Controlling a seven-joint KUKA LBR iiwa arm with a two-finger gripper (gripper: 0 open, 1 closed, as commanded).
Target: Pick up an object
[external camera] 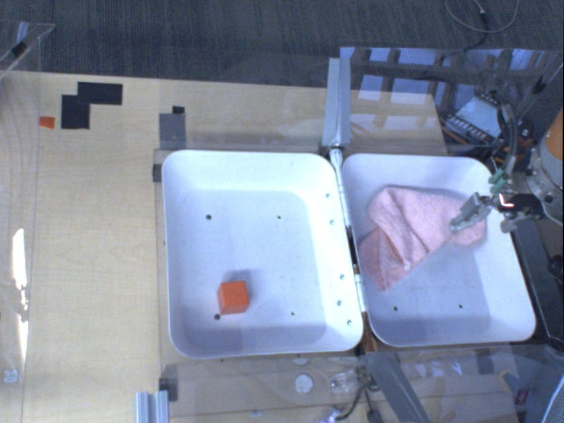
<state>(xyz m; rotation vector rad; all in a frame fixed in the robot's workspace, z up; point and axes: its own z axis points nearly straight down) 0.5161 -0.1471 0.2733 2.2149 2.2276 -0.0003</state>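
Observation:
A crumpled pink cloth [414, 232] lies in the right bin [458, 320], spreading from its middle toward the upper right. A small orange block [233, 297] sits in the lower left part of the left bin [264, 183]. My gripper [473, 212] reaches in from the right and hangs at the cloth's right edge, touching or just above it. The view does not show any cloth caught in it.
The two white bins stand side by side with a hinge-like divider [348, 245] between them. A metal frame and cables [476, 95] stand behind the right bin. Black markers [88, 102] lie on the wooden bench at the far left.

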